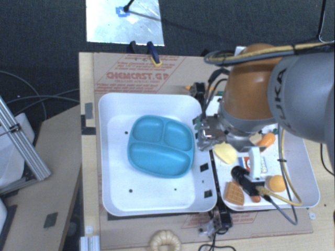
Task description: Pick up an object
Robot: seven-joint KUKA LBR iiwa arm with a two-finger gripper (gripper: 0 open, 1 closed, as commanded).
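**Pincer.** The pincer [205,133] sits low over the wall that divides the two bins, at the left edge of the right bin [306,166]. The bulk of the arm [251,95] hangs over it. The wrist body covers it from above, so whether it stands wide or narrow cannot be told. Nothing is seen held in it.

**Candidate object.** A pale yellow piece [225,153] lies in the right bin just beside the pincer, on the side nearer the camera. It is the closest item and is judged the likely target.

**Other contents.**
- Right bin: a waffle piece [234,193] lies near the front edge, with an orange ball [276,183] to its right. A carrot-shaped item [267,139] lies partly under the arm.
- Left bin [112,114]: a blue divided plate [159,145] lies flat in the middle.

**Handling assessment.**
- The yellow piece appears to be toy food, smooth and rounded. It is judged light, stiff and not fragile.
- Its curved, glossy skin may slip out of a pinch taken off-centre.
- The recommended hold is across its narrower width, at the middle, with a square descent.
- It lies low, so the pincer must come close to the bin floor.
- The dividing wall is near and could foul the approach.
- The plate is a poor alternative. It is broad and shallow, and only its rim offers a hold.
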